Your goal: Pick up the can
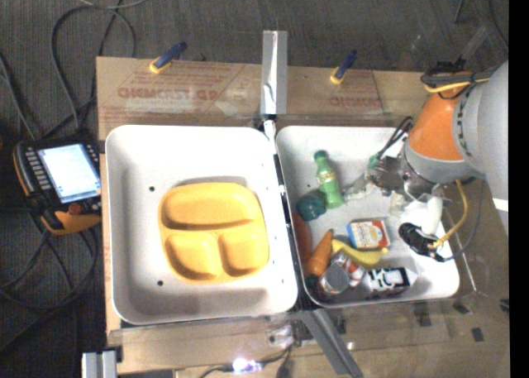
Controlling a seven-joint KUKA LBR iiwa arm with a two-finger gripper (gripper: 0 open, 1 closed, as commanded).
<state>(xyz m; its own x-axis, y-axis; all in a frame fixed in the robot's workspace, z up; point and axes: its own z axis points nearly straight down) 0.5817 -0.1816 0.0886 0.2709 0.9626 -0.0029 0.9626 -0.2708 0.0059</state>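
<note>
While the arm (463, 132) reaches in from the right, its hand (374, 176) sits low in the right bin (450, 285), near the back — can't tell if it's apart or together, too small and dark. Can (333, 279) lies at that bin's front edge, beside the carrot (320, 253) and banana (361, 252), well apart from the hand. Green bottle (327, 178) lies just left of the hand. Left bin (124, 203) holds a yellow divided tray (215, 231). Both bins on the counter (190, 95).
</note>
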